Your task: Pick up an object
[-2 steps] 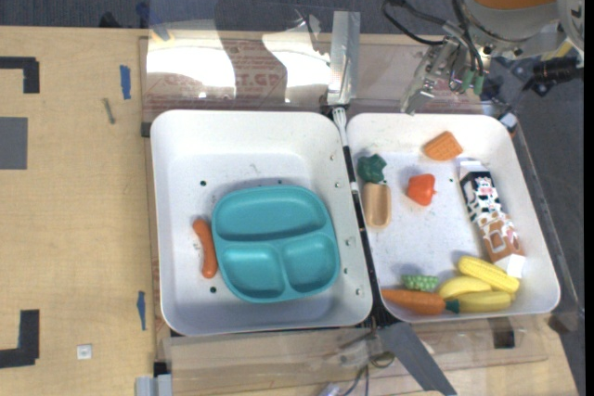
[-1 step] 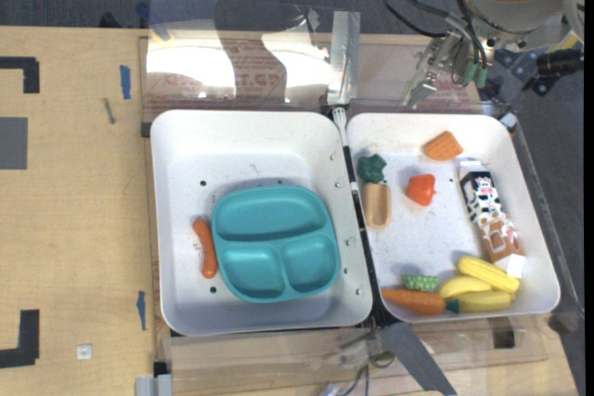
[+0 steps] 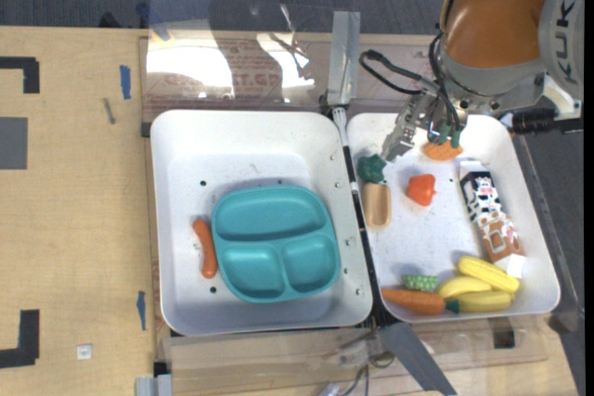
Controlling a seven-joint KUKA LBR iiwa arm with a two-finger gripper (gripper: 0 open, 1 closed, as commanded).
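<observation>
My gripper (image 3: 406, 136) hangs over the back left part of the right bin (image 3: 534, 199), below the orange wrist band. Just right of it lies a small orange toy with a green top (image 3: 444, 147), apart from the gripper. A dark green piece (image 3: 371, 168) lies just below and left of the gripper, by the bin's left wall. A tan bun (image 3: 376, 204) sits under that. A red-orange piece (image 3: 420, 188) rests near the bin's middle. Nothing shows held in the gripper.
Along the right bin's right side lie a cow-patterned carton (image 3: 481, 195) and a brown packet (image 3: 501, 238). Yellow bananas (image 3: 478, 283), green peas (image 3: 422, 281) and a carrot (image 3: 413, 300) line its front. The left bin (image 3: 176, 153) holds a teal divided plate (image 3: 276, 241) and an orange sausage (image 3: 206, 248).
</observation>
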